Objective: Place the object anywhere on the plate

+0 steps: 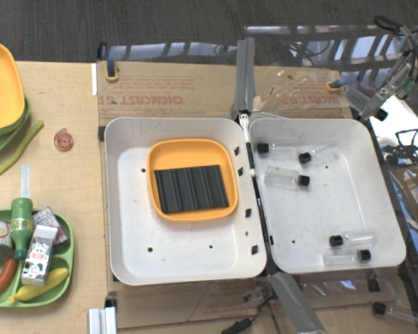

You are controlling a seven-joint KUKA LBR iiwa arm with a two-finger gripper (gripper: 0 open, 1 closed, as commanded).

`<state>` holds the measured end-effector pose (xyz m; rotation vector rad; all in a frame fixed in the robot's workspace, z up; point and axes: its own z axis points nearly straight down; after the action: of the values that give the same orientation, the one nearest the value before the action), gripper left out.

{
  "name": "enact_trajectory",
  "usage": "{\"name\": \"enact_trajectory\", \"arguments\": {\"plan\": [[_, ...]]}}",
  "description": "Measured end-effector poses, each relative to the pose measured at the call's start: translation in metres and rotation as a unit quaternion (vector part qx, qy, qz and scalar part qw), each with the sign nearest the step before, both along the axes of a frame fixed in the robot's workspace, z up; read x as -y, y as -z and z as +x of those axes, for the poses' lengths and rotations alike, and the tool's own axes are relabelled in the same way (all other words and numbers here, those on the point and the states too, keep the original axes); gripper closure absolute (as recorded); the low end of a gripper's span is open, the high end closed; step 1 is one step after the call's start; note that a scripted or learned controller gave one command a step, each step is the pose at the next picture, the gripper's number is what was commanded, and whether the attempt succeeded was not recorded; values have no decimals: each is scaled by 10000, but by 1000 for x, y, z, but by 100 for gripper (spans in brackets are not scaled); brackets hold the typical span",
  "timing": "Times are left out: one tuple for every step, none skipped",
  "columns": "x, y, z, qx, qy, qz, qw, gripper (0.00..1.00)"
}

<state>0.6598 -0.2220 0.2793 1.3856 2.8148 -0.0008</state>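
An orange plate (192, 147) with rounded corners sits in the left white bin (125, 249), toward its far half. A dark grey ribbed rectangular object (192, 189) lies flat on the plate, inside its rim. In the right white bin (376, 186) lie several clear tubes with black caps, one (292, 180) near the middle and a pair (348, 256) at the near right corner.
Left of the bins, on the cardboard bench, stands a stack of orange and green dishes (0, 96), a small pink item (63, 140) and a green tray of toy food (28, 263). A metal frame with cables (376, 54) stands at the far right.
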Motion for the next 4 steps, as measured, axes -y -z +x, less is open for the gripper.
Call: {"name": "enact_trajectory", "arguments": {"plan": [[0, -72, -1, -5, -481, -1, 9988, 100], [0, -163, -7, -5, -1056, -2, 9944, 100], [0, -163, -7, -5, -1056, -2, 9944, 0], [0, -104, -11, -15, -2058, 4, 9786, 0]]}}
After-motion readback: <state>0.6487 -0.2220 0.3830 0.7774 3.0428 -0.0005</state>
